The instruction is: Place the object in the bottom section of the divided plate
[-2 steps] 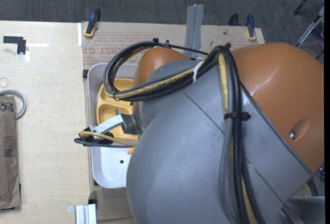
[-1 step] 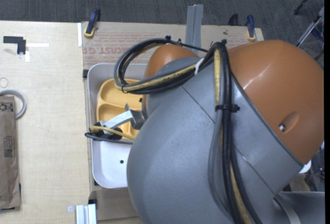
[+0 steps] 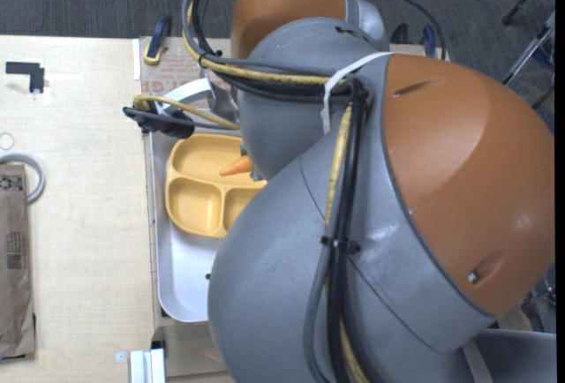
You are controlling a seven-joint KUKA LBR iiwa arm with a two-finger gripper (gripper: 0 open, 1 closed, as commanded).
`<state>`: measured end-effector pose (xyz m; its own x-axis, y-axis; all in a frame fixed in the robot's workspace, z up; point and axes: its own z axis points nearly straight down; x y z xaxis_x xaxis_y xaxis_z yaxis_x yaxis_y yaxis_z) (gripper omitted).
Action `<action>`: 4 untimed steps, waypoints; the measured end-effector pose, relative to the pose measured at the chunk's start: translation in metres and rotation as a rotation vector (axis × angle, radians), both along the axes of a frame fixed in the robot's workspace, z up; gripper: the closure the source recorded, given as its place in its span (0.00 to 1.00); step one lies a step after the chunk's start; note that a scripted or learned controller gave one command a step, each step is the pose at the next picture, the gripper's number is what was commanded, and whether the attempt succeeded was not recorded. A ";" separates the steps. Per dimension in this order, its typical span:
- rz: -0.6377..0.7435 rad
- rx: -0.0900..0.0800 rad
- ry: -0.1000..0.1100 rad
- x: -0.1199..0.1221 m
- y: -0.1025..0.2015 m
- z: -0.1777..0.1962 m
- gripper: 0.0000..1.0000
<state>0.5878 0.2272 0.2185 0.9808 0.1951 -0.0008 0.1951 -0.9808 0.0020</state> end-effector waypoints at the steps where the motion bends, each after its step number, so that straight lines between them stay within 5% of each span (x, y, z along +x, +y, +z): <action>1: 0.002 -0.001 0.003 -0.047 -0.049 -0.023 1.00; 2: 0.015 0.001 0.002 0.051 -0.010 -0.015 1.00; 3: 0.005 0.000 0.002 0.059 0.000 -0.092 1.00; 4: 0.002 0.001 0.000 0.066 0.000 0.065 1.00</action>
<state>0.6541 0.2270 0.2831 0.9804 0.1970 -0.0009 0.1970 -0.9804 0.0010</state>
